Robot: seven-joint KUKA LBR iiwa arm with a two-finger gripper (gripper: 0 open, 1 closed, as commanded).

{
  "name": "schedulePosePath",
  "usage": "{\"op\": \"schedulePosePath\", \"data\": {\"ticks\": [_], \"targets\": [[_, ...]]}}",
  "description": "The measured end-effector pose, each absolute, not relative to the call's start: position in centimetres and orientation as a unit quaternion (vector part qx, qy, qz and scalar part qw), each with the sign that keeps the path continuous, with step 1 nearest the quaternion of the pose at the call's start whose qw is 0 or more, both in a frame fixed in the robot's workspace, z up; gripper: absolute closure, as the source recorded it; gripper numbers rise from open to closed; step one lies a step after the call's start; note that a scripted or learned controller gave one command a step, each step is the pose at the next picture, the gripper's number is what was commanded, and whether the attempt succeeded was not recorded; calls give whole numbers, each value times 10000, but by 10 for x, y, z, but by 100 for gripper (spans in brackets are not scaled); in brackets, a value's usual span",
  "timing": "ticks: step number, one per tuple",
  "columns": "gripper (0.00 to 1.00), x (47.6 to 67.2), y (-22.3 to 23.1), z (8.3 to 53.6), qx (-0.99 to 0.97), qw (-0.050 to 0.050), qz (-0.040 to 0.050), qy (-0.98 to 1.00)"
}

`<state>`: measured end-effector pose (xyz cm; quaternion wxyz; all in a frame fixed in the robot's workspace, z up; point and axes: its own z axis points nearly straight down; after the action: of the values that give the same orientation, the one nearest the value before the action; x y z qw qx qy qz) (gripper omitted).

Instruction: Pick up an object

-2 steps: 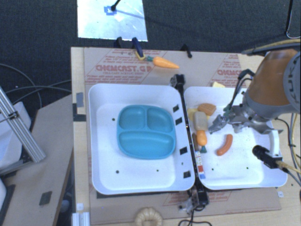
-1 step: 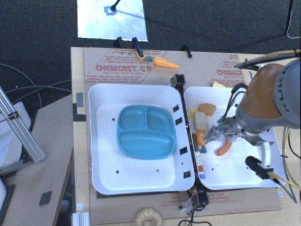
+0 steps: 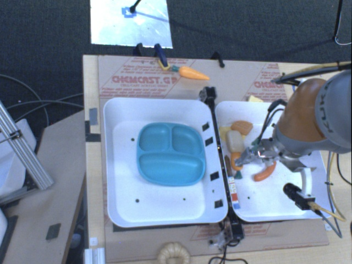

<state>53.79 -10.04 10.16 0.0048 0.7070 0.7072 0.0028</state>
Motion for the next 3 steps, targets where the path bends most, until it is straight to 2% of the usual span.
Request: {"op": "schedulePosePath", "data": {"ticks": [1, 3], "targets": [[100, 538, -100, 110, 7073, 49, 30, 7069], [100, 556, -95, 204, 7054, 26, 22, 7088]]}}
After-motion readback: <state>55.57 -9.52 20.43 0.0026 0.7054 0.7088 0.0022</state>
